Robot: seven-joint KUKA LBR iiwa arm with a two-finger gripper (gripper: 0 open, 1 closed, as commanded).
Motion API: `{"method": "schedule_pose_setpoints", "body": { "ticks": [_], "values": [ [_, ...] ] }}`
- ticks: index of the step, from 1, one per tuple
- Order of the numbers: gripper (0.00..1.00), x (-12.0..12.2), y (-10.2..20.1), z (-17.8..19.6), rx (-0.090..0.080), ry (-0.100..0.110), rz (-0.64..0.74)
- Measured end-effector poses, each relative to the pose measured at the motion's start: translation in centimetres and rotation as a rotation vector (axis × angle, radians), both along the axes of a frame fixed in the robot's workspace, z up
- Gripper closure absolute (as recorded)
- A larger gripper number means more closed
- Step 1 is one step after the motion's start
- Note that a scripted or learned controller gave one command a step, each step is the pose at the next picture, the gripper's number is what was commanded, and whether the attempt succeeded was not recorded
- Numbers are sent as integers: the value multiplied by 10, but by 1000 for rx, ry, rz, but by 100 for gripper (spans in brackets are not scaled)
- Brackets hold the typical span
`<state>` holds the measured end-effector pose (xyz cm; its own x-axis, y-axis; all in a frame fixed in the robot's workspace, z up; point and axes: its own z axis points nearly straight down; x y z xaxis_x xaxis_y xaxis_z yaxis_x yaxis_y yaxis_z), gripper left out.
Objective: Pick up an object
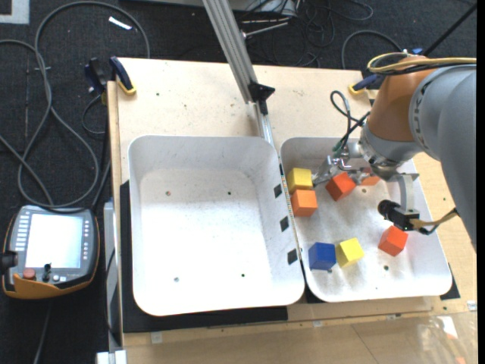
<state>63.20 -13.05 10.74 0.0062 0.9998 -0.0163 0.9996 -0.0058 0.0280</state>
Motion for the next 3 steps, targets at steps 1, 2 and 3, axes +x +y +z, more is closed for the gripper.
{"method": "schedule_pose_setpoints", "body": {
  "ticks": [1, 2, 3],
  "values": [
    [100, 1, 0, 11, 0, -2, 0],
    [100, -27, 90, 92, 20, 22, 17],
    [100, -34, 205, 87, 20, 29, 16]
  ]
}}
